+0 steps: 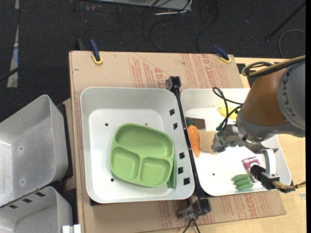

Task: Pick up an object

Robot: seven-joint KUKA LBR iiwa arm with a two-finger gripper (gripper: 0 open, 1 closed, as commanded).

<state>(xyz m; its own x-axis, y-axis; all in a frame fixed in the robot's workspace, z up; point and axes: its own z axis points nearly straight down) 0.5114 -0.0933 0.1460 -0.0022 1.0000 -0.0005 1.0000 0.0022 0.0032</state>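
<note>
Left bin (92,106): green divided plate (142,155) fills the floor centre. Right bin (204,93): carrot (194,140) along divider; open floor at front centre, green pods (242,180) beside it.

The arm (272,106) is thick and rounded, with a grey shell and a broad orange band above the wrist. Black cables loop along its side. The gripper (221,143) is dark grey metal.

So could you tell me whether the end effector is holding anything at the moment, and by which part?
It cannot be told. The end effector sits low in the right bin, over a tan block beside the carrot, but its tips are hidden by the wrist.
</note>
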